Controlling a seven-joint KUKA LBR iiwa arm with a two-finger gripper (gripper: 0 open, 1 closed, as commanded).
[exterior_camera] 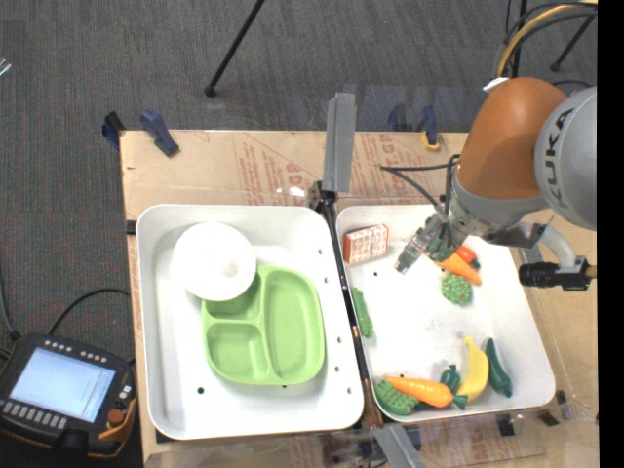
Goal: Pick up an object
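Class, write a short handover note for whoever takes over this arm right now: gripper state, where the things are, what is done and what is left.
Gripper: over the right bin, near its upper part, with nothing visibly held; finger state cannot be judged.
Right bin: box at the upper left, carrot and a green piece just beside the gripper, green pod along the left wall, second carrot, banana and dark green vegetable near the front.
Left bin: white bowl resting on a green divided tray.
Done: nothing lifted yet.
Left: grasp and lift one object.
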